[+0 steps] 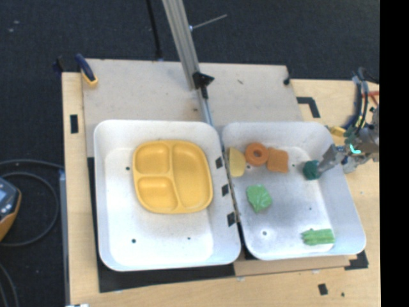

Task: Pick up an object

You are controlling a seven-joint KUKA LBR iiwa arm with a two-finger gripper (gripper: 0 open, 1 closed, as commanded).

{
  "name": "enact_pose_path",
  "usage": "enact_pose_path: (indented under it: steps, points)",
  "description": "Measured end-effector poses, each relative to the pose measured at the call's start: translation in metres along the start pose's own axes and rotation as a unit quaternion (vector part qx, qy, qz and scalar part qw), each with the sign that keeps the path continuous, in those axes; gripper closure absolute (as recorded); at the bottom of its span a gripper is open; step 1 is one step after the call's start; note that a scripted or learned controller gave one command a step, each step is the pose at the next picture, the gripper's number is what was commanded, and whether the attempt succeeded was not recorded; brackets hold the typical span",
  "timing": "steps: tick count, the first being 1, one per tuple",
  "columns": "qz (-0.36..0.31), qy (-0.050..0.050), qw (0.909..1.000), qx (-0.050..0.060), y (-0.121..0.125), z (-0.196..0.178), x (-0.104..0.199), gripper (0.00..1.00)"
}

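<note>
You get one fixed camera above the bench [160, 88], looking down at a slant. It sits far enough back to take in both bins, left [115, 235] and right [345, 216], plus surrounding dark floor [38, 24].

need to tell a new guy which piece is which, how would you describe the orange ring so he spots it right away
Look in the right-hand white bin, along its far edge near the divider between the two bins. The orange ring lies there between a pale yellow piece and an orange block. It alone is round with a hole through its middle.
</note>
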State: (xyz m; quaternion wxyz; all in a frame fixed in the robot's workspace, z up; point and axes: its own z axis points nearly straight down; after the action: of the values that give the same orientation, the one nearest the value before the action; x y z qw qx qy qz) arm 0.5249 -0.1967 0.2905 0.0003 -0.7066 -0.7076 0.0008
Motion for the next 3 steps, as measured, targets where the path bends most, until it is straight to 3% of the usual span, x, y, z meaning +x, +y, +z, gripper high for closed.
enact_pose_path:
  steps: [1, 3]
  points:
    - [0.0, 0.0, 1.0, -0.001, 0.001, -0.001, 0.0, 0.0]
    - [0.001, 0.0, 1.0, 0.001, 0.01, 0.119, -0.009, 0.0]
